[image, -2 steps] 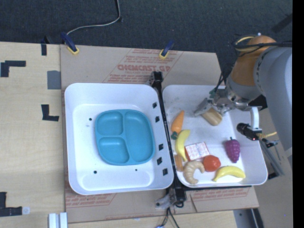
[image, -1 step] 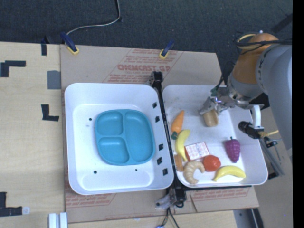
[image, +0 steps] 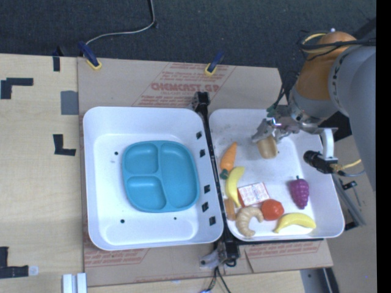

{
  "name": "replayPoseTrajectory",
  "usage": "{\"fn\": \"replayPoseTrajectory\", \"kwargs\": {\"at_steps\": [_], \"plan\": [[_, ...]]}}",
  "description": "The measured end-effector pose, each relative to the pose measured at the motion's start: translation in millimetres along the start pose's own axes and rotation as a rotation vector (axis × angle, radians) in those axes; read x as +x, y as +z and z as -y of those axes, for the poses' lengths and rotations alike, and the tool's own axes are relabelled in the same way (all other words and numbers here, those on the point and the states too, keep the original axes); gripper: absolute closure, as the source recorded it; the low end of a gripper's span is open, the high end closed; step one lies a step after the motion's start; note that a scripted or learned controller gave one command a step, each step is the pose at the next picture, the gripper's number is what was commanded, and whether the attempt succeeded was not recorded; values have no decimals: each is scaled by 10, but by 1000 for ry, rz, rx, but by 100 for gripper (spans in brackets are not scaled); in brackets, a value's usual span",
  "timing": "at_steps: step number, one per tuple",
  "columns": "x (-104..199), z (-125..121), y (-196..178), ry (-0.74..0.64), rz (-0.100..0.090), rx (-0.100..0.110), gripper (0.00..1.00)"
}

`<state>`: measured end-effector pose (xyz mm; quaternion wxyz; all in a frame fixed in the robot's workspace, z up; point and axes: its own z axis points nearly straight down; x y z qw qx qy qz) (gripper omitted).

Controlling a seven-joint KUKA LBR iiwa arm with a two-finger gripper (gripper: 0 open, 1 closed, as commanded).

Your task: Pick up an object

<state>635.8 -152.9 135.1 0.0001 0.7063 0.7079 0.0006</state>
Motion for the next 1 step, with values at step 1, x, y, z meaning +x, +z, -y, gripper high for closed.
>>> {"fn": "replayPoseTrajectory", "kwargs": {"at_steps": [1], "plan": [[790, -56, -493, -1, 0, 0, 100]]}}
